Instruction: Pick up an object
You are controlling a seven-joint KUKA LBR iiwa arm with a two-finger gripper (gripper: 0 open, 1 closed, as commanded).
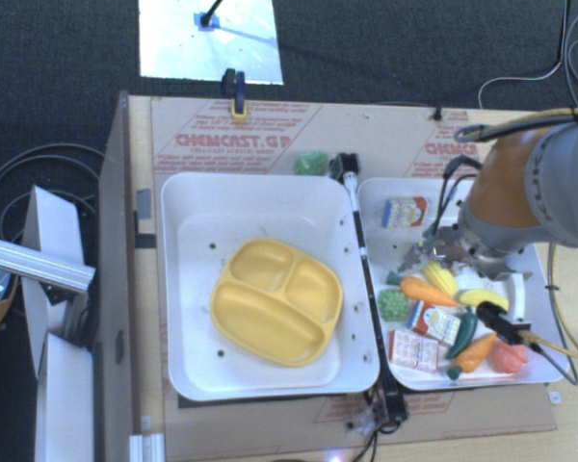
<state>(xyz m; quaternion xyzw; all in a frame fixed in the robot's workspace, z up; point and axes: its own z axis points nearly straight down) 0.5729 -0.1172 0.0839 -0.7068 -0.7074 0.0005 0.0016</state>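
Gripper (441, 250) hangs above the corn cob (439, 279); finger spread cannot be told.

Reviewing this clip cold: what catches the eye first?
A yellow divided tray lies alone in the left bin. The right bin is crowded with bright toy food, including an orange carrot and a green broccoli piece. The grey and orange arm reaches in over that pile.

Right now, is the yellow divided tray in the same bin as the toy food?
No, the yellow divided tray lies alone in the left bin, while the toy food sits in the right bin under the arm.
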